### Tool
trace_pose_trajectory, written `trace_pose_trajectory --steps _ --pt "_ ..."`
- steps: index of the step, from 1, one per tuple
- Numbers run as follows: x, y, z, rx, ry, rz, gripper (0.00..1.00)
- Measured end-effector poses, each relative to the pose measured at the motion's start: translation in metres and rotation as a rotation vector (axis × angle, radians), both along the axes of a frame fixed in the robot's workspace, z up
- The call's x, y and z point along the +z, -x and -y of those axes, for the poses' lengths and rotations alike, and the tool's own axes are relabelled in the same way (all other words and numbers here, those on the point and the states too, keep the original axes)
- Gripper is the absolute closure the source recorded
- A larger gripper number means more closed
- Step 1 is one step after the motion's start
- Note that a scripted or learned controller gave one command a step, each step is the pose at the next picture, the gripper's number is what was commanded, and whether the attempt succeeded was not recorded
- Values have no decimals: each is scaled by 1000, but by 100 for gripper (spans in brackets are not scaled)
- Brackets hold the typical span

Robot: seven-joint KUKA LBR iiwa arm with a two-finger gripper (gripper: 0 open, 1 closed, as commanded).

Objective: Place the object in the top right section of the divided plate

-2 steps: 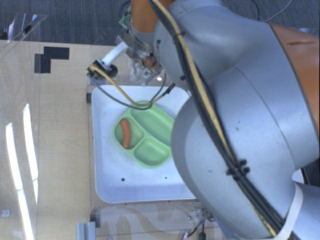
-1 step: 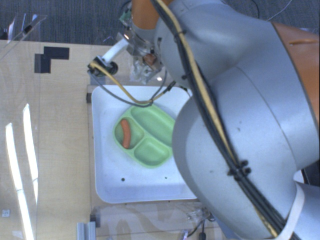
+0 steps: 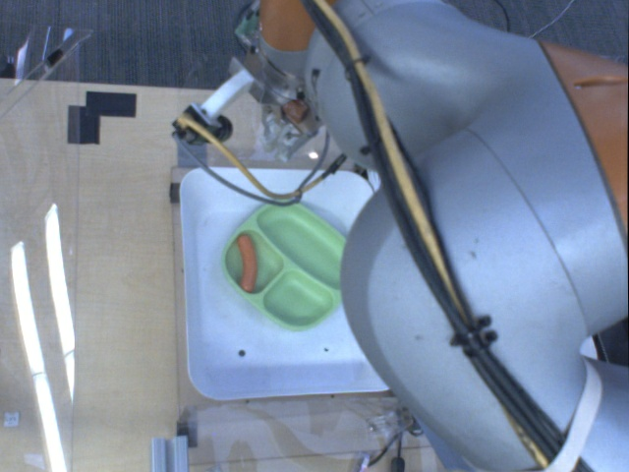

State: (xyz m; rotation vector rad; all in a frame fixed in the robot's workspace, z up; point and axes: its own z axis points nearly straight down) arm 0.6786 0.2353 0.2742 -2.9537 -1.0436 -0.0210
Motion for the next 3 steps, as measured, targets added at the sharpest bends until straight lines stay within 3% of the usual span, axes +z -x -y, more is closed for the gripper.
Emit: trace_pose_trajectory --steps 2,3 --pt "17 -2 -3 8 -5 0 100" --pt "65 14 0 -155 11 -7 100"
